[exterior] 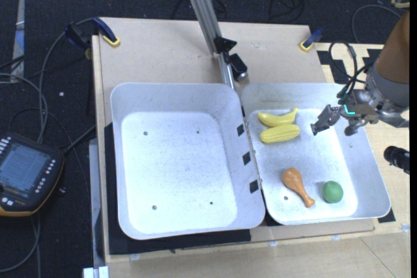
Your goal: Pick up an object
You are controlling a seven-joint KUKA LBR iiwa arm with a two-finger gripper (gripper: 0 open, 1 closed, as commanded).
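While the left shallow white bin (176,166) holds nothing, the right white bin (365,166) on the pale wooden worktop (169,55) carries a yellow plastic banana (277,117), a yellow corn cob (280,134) touching it, an orange drumstick (298,186) and a green ball (333,191). The grey arm (391,84) reaches in from the right, its tool (335,120) hanging over the bin's far right, fingers spread apart, holding nothing.

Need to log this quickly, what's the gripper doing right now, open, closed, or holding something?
Gripper: open, holding nothing, poised over the right bin beside the corn cob.
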